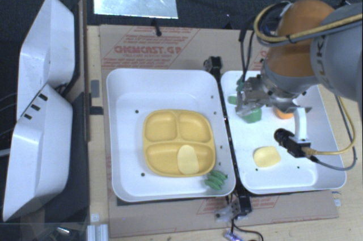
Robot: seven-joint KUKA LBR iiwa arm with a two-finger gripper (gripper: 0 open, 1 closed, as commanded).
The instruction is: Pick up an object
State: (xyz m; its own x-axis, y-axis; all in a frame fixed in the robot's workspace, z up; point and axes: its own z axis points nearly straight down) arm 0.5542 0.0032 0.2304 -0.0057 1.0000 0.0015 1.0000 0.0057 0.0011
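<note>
The grey arm (334, 47) with its orange band (303, 16) reaches in over the right-hand shallow white bin (326, 177), bent downward so that its metal two-finger hand (249, 102) points into the upper left part of that bin. The hand sits directly over a small green block (252, 115), whose lower part shows beneath the fingertips; whether the fingers are spread or closed, and whether they grip the block, cannot be told from this angle. A second small green piece (232, 100) lies just left of the hand. An orange object (283, 114) lies just right of the green block, partly hidden by the wrist. A pale yellow, rounded soft-looking piece (266, 156) lies below the green block, well apart from it. A black cable fitting (288, 142) hangs between the two. In the left-hand shallow white bin (122, 138), across the dividing rim from the green block, rests a yellow plastic divided plate (170, 138) carrying a pale yellow oval (188, 159); a green ridged item (216, 179) lies at the plate's lower right corner. Both bins stand on the cardboard-covered bench (147, 47).
</note>
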